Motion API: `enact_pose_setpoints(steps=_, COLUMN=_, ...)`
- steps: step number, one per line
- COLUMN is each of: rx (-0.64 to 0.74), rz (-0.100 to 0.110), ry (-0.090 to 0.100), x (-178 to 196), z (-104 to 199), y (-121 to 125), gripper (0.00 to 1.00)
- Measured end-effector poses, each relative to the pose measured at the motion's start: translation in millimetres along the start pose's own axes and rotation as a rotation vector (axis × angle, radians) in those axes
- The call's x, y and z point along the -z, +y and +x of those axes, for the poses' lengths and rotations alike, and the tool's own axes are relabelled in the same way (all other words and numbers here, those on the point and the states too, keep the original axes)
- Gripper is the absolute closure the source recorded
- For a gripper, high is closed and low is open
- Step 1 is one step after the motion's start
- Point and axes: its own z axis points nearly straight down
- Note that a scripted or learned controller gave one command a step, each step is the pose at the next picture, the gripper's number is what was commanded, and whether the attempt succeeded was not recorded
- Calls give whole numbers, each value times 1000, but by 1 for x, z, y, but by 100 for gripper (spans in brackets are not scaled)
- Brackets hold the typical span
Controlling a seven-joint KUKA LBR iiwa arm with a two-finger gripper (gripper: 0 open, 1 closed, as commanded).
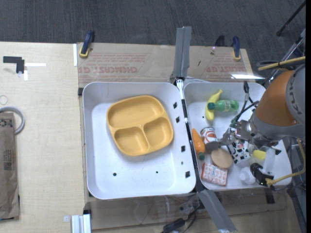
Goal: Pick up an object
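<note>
gripper [232, 141] hangs low in the right bin [279, 178] among the clutter near a can [208, 134]; its grip cannot be told.

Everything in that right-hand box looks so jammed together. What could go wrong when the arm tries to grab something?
The carrot, can and round brown piece lie close together in the right bin, so the gripper may nudge neighbours or pinch two at once. The carrot lies by the bin's wall, leaving little room beside it.
</note>
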Motion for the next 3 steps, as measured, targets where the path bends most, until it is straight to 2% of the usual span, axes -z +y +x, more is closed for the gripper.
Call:
enact_pose_setpoints(steps=1, rx=-192, rz=8, ry=1, x=-3, z=-18, y=15, gripper=0)
enact_pose_setpoints(steps=2, rx=-188, rz=13, ry=0, x=3, z=-18, y=15, gripper=100)
enact_pose_setpoints(steps=3, rx=102, rz=9, ry=0, x=126, z=40, y=60, gripper=100)
